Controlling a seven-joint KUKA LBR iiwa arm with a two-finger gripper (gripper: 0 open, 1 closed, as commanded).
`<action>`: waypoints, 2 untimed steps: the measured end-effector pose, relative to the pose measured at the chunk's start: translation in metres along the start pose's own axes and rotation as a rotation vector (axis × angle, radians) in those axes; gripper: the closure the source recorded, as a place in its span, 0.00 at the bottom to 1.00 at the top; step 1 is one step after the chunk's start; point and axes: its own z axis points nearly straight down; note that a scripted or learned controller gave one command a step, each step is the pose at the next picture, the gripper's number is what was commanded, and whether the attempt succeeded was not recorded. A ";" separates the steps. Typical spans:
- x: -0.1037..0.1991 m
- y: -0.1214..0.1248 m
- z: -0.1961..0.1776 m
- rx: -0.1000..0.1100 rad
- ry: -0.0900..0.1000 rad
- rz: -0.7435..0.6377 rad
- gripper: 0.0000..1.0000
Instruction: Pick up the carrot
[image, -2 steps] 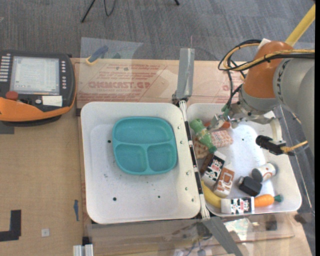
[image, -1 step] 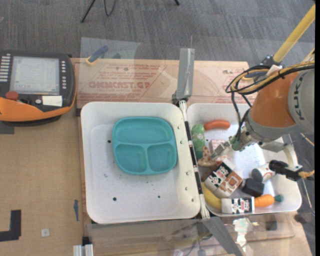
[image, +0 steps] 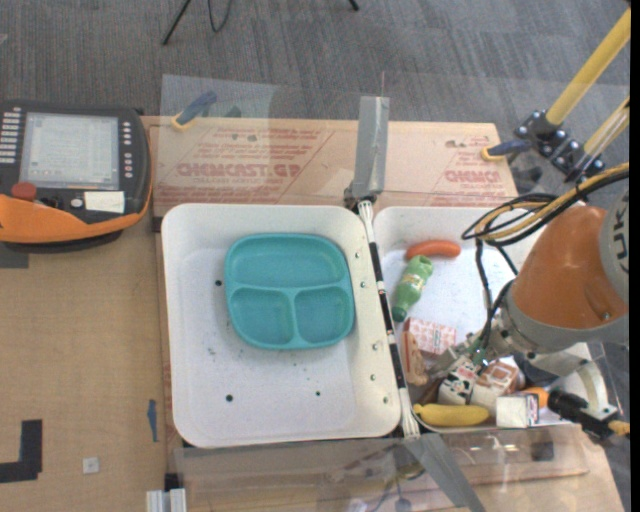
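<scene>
The carrot (image: 432, 248), a short orange-red piece, lies at the far end of the right bin (image: 470, 228), just beyond the top of a green bottle (image: 411, 286). My gripper (image: 458, 366) is down at the near end of that bin, among small cartons, well short of the carrot. The arm's orange band and grey wrist (image: 570, 290) hang over the bin's right half and hide what is under them.
A pink-and-white carton (image: 428, 340), other small cartons (image: 497, 377) and a banana (image: 452, 414) crowd the right bin's near end. A teal divided plate (image: 290, 291) sits in the left bin (image: 190, 330). A teach pendant (image: 70, 170) rests at far left.
</scene>
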 end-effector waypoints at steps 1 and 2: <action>-0.002 0.002 -0.010 -0.008 -0.006 0.002 1.00; 0.001 0.008 0.000 -0.008 -0.005 -0.041 1.00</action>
